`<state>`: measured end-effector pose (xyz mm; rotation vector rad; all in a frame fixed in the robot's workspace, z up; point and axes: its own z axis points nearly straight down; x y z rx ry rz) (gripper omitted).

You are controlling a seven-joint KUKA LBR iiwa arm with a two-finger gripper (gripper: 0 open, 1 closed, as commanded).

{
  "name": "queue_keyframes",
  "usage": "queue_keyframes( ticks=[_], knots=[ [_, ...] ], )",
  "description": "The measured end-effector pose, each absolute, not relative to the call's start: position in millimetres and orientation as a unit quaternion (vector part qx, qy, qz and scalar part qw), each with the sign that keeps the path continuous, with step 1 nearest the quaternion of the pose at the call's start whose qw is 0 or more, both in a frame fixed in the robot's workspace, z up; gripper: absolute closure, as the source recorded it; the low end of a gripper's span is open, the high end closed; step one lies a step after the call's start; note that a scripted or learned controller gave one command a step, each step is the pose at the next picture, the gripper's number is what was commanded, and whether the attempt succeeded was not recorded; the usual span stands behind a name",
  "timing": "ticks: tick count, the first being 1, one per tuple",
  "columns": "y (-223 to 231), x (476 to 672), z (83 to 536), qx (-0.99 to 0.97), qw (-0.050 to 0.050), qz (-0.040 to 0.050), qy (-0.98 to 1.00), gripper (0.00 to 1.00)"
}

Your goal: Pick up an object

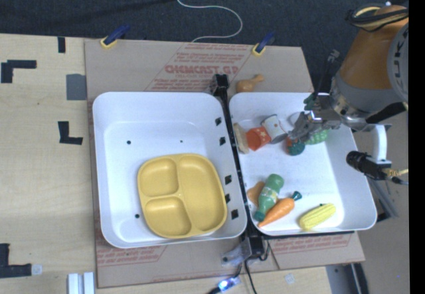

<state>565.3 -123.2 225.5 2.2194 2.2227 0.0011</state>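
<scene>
**Two bins on a bench, arm over the right-hand bin**

The bench [40, 173] carries a brown cardboard sheet [199, 67] printed with red lettering, mirrored and only partly legible, in the upper centre of the frame. On it sit two shallow white bins side by side. The left bin [113, 113] holds a yellow three-compartment plate [180, 194] in its lower half. The right bin [345, 206] holds the loose objects. The grey arm [372, 67] enters from the right of the frame, and its end effector [307, 128] hangs over the upper part of the right bin, just above a green object [297, 146]; whether it is released or clenched cannot be told. Left of it lie a white item [272, 125] and a red item [257, 137], touching. Along the bin's lower edge lie a green bottle-shaped toy [269, 192], an orange carrot [277, 210] and a yellow corn cob [317, 216]. A thin white cable [212, 14] loops across the dark floor at the top.
</scene>
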Motion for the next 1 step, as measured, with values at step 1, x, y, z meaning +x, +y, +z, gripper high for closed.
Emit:
queue_keyframes(
  ticks=[1],
  knots=[
    [-63.1,578.9,227.0,0.704,-0.001,0.0005,0.71,1.0]
  ],
)
